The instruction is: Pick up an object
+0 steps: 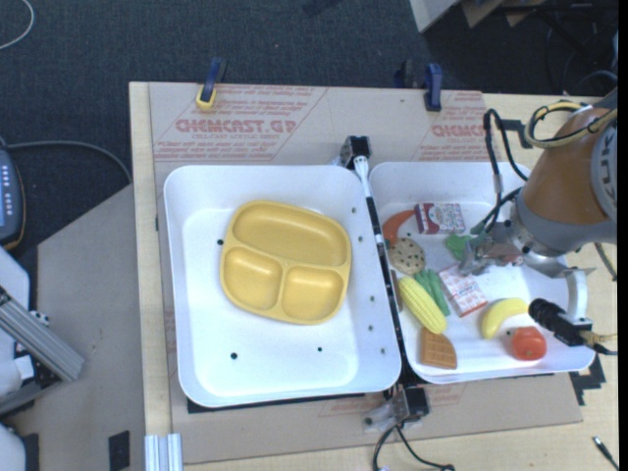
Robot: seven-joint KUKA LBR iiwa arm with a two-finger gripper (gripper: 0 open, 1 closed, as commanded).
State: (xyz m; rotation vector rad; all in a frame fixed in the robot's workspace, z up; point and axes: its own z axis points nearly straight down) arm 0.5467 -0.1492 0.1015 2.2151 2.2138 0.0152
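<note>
My gripper (479, 256) is low in the right bin (471, 369), near its middle. It hovers over a small red-and-white packet (464, 293) and beside a green toy (456, 243). Around it lie a corn cob (423, 300), a speckled cookie (407, 255), a red-and-white carton (439, 218), a red disc (396, 227), a waffle piece (438, 349), a banana (503, 314) and a tomato (528, 343). Nothing is visibly held.
The left bin (196, 292) holds a yellow divided plate (286, 261). A black ridge (378, 253) separates the two bins. Clamps sit at the board's far edge. The arm's orange band (569, 175) is above the right bin's right side.
</note>
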